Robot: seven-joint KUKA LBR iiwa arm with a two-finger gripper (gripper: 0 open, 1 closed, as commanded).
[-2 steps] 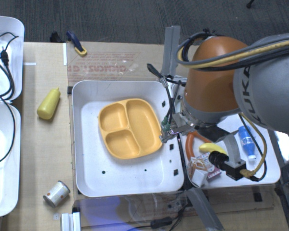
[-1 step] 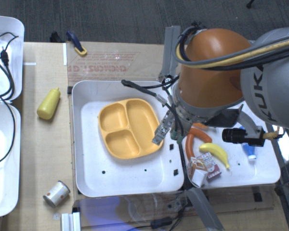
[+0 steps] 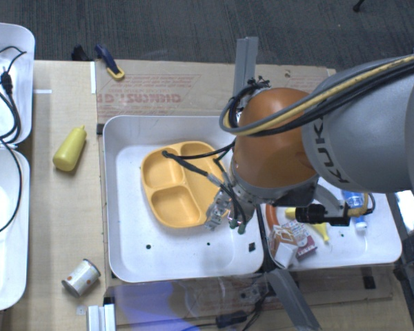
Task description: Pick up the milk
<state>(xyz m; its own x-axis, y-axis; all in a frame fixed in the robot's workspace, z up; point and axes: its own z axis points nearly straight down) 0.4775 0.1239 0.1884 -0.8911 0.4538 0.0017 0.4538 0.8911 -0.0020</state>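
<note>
Camera view, nearest edge first: small can (image 3: 79, 276) lying on the bench, outside the bins. Next, milk carton (image 3: 290, 243) tipped over in the right bin (image 3: 376, 250), close against the wall shared with the left bin (image 3: 186, 262). Just beyond, gripper (image 3: 224, 216) low over the left bin, at the right edge of the yellow divided plate (image 3: 167, 185), apart from the milk carton; open or closed, cannot tell. Farther back, yellow bottle (image 3: 69, 149) lying on the bench left of the bins. Farthest, blue-handled clamp (image 3: 109, 62).
</note>
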